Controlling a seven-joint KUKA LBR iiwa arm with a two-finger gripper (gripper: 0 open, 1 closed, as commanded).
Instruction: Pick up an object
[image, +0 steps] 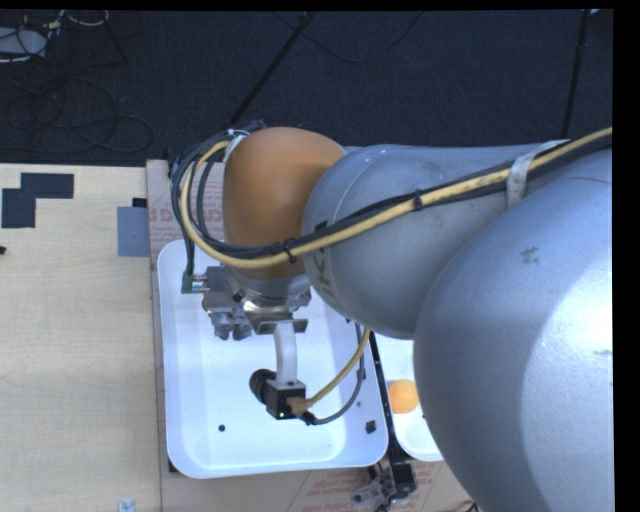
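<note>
My gripper (252, 322) hangs low over the upper middle of the left white bin (195, 390), under the orange wrist band. I see nothing between its tips from this angle. An orange ball (403, 397) lies in the right white bin (418, 438), partly hidden by the arm. A small dark speck (222, 430) sits on the left bin's floor, and a small dark piece (369, 428) lies near that bin's right wall.
The grey arm covers most of the right bin and the right half of the view. A wooden bench top (70, 350) lies left of the bins, with dark blue and grey patches (130, 230) near its far edge.
</note>
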